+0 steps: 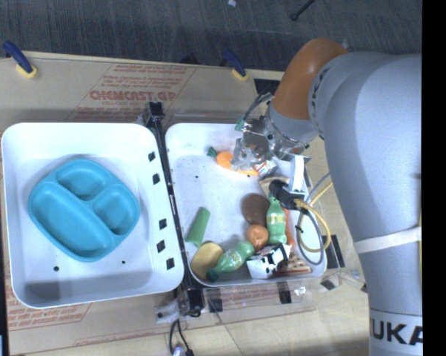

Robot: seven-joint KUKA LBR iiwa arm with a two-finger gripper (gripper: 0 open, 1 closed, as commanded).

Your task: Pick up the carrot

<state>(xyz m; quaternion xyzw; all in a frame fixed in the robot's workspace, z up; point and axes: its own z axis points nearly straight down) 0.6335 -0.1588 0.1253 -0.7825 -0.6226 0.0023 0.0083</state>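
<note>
Orange against white plastic, the carrot [225, 159] lies near the twelve o'clock wall of the right bin [180, 199], its green top pointing toward nine o'clock. The grey arm [371, 147] reaches in from three o'clock, and its gripper [250, 151] hangs directly over the carrot's three o'clock end, close enough that metal overlaps the vegetable from this slanted angle. Whether anything sits between the tool's tips cannot be told, as the wrist hardware and cabling crowd the spot.

Toward six o'clock in the same bin, a pile of toy food gathers: a brown potato-like piece [254, 208], a green bottle [275, 221], a small orange fruit [258, 236], a yellow-tan round piece [207, 256], a second green bottle lying on its side [234, 259] and a loose green stick [198, 226] lying near the nine o'clock wall.

At nine o'clock of the bench, the left bin [15, 221] holds a blue divided plate [82, 208], well apart from the arm. Brown cardboard [134, 87] lines the bench beneath both bins.
</note>
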